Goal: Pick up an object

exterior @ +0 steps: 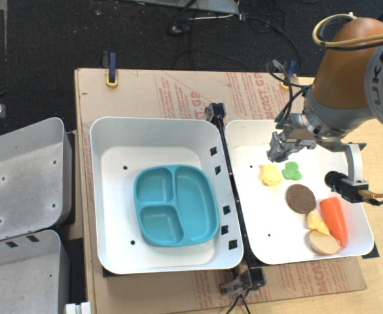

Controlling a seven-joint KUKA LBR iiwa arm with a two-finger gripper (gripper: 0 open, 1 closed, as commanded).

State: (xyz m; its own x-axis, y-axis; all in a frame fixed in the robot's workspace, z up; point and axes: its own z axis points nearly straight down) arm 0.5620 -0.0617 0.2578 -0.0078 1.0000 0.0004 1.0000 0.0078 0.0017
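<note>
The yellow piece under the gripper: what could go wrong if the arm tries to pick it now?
1. The yellow piece lies close beside the green piece, so the gripper may catch or push both.
2. The gripper hangs nearer the yellow piece's upper edge, so a straight descent may clip it and slide it across the right bin.

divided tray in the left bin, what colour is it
Turquoise blue plastic divided tray, seen clearly in the camera view.

Bins (112, 142) smooth white plastic, teal tray (175, 205) matt plastic, bench (178, 93) rough printed cardboard, arm's orange band (351, 54) glossy.
</note>
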